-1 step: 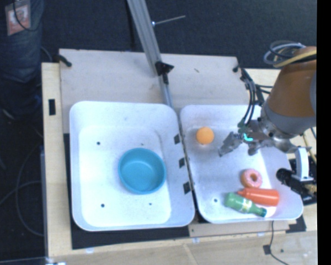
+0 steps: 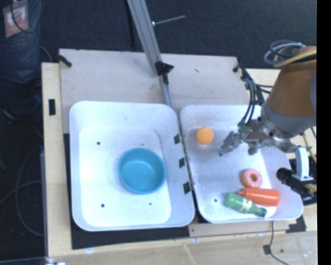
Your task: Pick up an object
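The gripper (image 2: 238, 144) hangs over the right bin (image 2: 209, 117), its dark fingers (image 2: 228, 144) pointing toward the bin's middle; they look spread, with nothing between them, though the slanted view leaves the gap hard to judge. Nearest to them is an orange ball (image 2: 204, 135), just beside the fingertips on the side toward the divider between the bins, and apart from everything else, so it seems the likeliest target. To take it well, the fingers should be centred over the ball, lowered until they straddle its widest part, and closed slowly, since a round thing will roll away if one finger touches first. The wall is near on that side, so a nudge could drive the ball against it. Farther out, near the front of the same bin, a pink doughnut (image 2: 251, 177) sits just above an orange carrot-like toy (image 2: 260, 195) and a green bottle (image 2: 244, 204), which lie close together and may touch; that cluster would be harder to grasp cleanly. The left bin (image 2: 88, 148) holds a blue bowl (image 2: 142, 170), well apart from the arm, on the pale tabletop (image 2: 99, 70).
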Available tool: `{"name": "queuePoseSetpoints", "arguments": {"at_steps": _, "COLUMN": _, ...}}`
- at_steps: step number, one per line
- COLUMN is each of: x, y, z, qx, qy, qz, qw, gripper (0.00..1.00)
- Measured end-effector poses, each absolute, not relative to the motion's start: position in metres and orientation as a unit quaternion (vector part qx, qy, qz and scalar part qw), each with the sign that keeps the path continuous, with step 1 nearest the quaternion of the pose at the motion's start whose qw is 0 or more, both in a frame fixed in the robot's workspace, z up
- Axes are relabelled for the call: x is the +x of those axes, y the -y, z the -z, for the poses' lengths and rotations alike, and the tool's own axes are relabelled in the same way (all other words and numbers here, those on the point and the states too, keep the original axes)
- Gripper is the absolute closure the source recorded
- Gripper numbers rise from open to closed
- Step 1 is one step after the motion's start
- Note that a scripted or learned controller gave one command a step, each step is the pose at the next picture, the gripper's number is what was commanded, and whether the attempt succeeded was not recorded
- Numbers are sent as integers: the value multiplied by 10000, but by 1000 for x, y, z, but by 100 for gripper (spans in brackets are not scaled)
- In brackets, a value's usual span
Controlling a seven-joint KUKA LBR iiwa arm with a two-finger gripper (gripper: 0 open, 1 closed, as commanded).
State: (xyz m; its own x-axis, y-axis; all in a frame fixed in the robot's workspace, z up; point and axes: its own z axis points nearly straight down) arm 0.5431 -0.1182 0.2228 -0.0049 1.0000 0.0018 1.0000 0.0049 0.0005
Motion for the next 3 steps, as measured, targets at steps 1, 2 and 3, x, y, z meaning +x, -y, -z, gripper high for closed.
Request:
{"name": "queuePoseSetpoints", "arguments": {"at_steps": 1, "x": 544, "y": 126, "z": -177, "qx": -7076, "qy": 7066, "qz": -27, "qw": 15, "gripper": 0}}
{"name": "queuePoseSetpoints", "arguments": {"at_steps": 2, "x": 534, "y": 130, "z": -116, "qx": -7075, "qy": 7067, "qz": -32, "qw": 22, "gripper": 0}}
{"name": "queuePoseSetpoints", "arguments": {"at_steps": 3, "x": 534, "y": 132, "z": -100, "qx": -7087, "qy": 7056, "qz": -17, "qw": 7, "gripper": 0}}
